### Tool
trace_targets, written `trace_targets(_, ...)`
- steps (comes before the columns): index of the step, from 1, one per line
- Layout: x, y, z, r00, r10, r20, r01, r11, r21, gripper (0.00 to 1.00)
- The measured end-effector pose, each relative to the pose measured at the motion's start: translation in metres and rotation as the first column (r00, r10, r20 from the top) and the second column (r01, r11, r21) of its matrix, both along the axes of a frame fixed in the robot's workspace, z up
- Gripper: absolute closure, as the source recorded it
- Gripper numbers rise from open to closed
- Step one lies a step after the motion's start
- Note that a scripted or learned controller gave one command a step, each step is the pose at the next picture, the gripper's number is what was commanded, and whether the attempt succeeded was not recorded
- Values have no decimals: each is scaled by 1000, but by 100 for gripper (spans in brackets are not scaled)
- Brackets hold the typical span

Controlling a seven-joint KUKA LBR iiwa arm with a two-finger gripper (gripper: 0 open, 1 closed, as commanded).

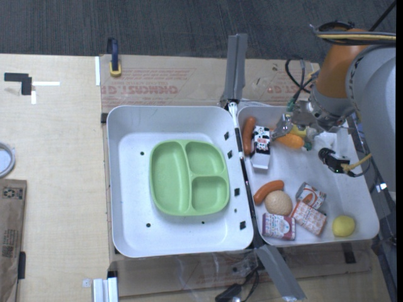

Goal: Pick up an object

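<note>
My gripper [291,129] hangs low over the far part of the right bin [362,200], right above an orange object [291,141] with something yellow just behind it. Whether the gripper touches the orange object is hidden by the wrist. To its left lie a red-orange sausage [249,133] and a small cow-patterned carton [261,147]. Nearer the front are an orange sausage [269,190], a tan round bun [278,202], pink-and-white packets [279,226] [308,218] and a yellow lemon [344,226].
The left bin [126,168] holds a green divided plate [189,177]. A grey post [236,68] stands behind the wall between the two bins. Black cables [337,161] trail from the wrist over the right bin. Cardboard lies behind the bins.
</note>
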State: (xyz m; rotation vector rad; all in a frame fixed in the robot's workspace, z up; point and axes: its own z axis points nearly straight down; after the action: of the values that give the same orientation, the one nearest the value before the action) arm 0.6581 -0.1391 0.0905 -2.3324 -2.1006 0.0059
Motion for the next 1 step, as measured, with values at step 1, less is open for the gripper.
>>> trace_targets(1,-2,1,6,1000,6,-14,-6,1000,2,100)
